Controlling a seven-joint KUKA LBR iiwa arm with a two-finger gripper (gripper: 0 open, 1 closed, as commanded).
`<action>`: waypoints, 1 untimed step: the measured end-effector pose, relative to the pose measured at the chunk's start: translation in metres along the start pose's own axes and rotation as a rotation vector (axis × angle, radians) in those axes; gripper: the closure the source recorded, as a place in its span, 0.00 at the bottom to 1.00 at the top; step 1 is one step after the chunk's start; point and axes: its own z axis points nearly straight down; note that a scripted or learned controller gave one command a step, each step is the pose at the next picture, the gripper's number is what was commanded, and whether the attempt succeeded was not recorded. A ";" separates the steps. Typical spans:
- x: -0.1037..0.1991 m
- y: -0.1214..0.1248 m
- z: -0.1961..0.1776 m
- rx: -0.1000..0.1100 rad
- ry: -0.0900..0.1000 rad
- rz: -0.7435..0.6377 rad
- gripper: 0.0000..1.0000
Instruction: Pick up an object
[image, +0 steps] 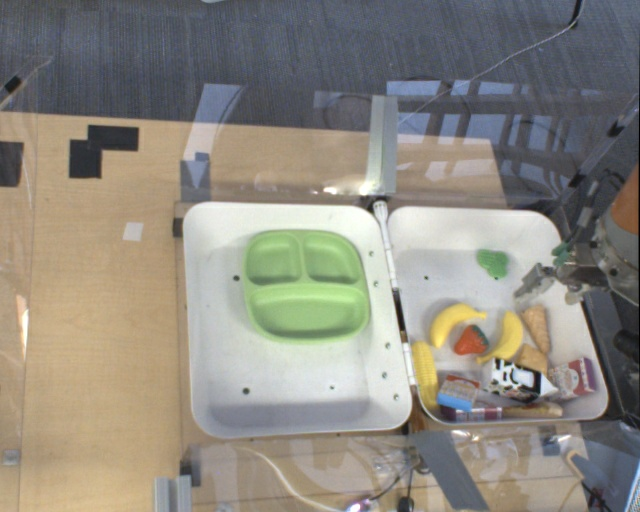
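**Gripper hovering at right bin edge, nothing held**

Candidate objects are all sitting in the right bin (470, 225), mostly crowded into its near half. That pile is lying jumbled and touching, as if dumped rather than arranged: a yellow banana (455, 322) is curving around a red strawberry-like piece (471, 341), a second banana (510, 337) is lying just beside it, and a corn cob (425, 368) is resting against the bin's left wall. Nearer the front, a black-and-white cow-patterned carton (517, 379), a small pink-red packet (575, 376) and a flat blue-and-red box (462, 398) are overlapping. A tan cone-shaped item (537, 325) is lying at the pile's right side. One small green leafy piece (492, 262) is sitting alone, well apart from the rest, so it is looking like the easiest target to reach cleanly.

The gripper (540, 280) is hanging over the right bin's right side, between the green piece and the cone. Its fingers appear spread, with nothing between them.

The left bin (210, 400) is holding a green divided plate (304, 284), lying flat near its centre.
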 end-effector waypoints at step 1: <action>0.011 -0.023 0.096 0.000 0.000 0.137 0.00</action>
